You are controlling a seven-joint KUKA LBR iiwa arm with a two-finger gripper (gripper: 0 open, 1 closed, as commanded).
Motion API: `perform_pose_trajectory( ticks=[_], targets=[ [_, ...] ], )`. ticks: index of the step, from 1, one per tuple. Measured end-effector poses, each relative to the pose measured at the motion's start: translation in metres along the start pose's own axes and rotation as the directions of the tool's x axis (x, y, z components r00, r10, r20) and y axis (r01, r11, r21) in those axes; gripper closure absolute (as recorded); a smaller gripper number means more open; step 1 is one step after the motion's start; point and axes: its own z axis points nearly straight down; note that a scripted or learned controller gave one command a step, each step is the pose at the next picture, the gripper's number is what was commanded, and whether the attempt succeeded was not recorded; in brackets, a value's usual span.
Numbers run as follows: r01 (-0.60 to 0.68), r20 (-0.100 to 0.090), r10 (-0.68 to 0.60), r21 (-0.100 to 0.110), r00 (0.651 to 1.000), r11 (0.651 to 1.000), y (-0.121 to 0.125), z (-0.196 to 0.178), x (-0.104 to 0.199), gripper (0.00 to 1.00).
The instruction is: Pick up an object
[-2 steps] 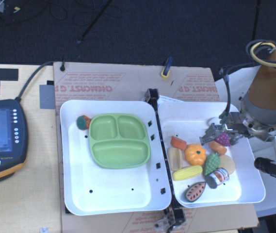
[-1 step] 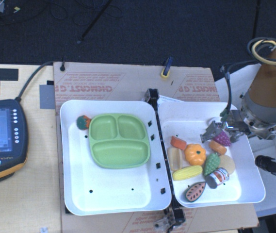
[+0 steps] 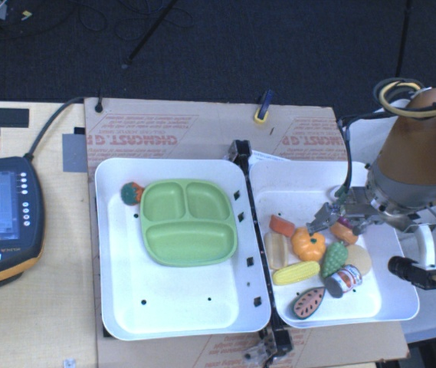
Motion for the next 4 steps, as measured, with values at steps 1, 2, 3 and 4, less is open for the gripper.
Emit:
perform_pose_trajectory(
  ticks=[1, 2, 3, 4],
  targets=[
    [-0.001, 0.000, 0.001, 0.001, 1.000, 1.000, -0.001, 0.045, -0.004, 0.00],
    [0.001, 0.004, -0.001, -0.014, 1.000, 1.000, 0.000, 0.085, -0.002, 0.00],
    [-0.001, 0.004, 0.001, -0.024, 1.000, 1.000, 0.004, 0.089, -0.003, 0.00],
    [-0.009, 0.001, 0.009, -0.013, 1.000, 1.000, 0.001, 0.083, -0.004, 1.00]
  ],
)
